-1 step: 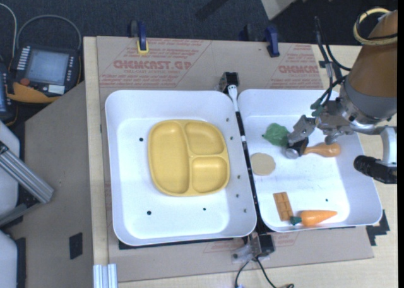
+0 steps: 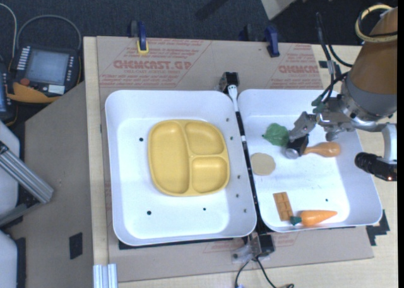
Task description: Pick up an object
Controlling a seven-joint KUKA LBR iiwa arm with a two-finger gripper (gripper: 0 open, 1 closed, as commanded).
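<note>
Candidate object: an orange-tan piece (image 2: 323, 150) lying in the right bin (image 2: 360, 208), the gripper (image 2: 294, 146) low at its left end, beside a green item (image 2: 276, 133). Finger spread cannot be judged (too dark). Tan disc (image 2: 263, 163), wafer (image 2: 282, 205) and carrot (image 2: 314, 217) lie apart. Yellow divided plate (image 2: 188, 156) occupies the left bin (image 2: 126, 217).

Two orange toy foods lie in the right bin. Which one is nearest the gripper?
The pale orange piece beside the gripper, not the green-tipped carrot at the bin's near edge.

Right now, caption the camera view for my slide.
Tool low in right bin among toy foods; yellow tray in left bin.
</note>
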